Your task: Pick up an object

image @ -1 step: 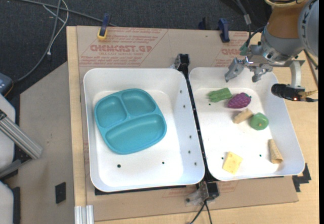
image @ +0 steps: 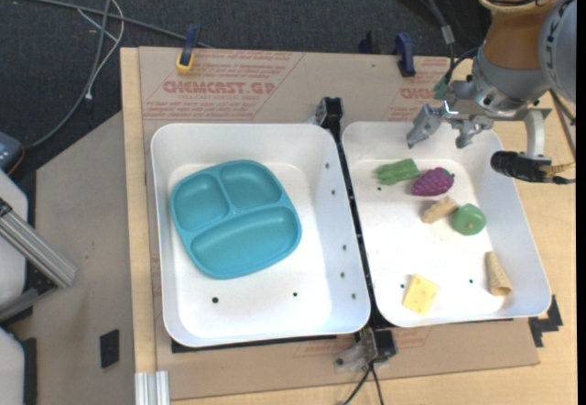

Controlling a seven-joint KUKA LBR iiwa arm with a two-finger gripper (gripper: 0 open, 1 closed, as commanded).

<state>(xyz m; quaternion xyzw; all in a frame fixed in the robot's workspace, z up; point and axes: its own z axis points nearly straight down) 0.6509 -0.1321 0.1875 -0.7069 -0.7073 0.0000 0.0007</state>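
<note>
My claw (image: 446, 126) hangs spread wide with nothing in it, above the right bin's (image: 522, 238) 12 o'clock edge. Nearest candidates, green pickle (image: 396, 171) and purple grapes (image: 432, 181), lie toward 6–7 o'clock, clustered, so fingers risk nudging both.

Fingers (image: 447, 130) spread, nothing btwn them — above right bin (image: 524, 238) back edge, near purple grapes (image: 432, 181).

My grey arm with its orange band (image: 536, 5) reaches in from the right, wrist bent downward. Its two-finger metal pincer (image: 446, 131) hangs with both fingers spread apart, tips pointing down, nothing between them.
</note>
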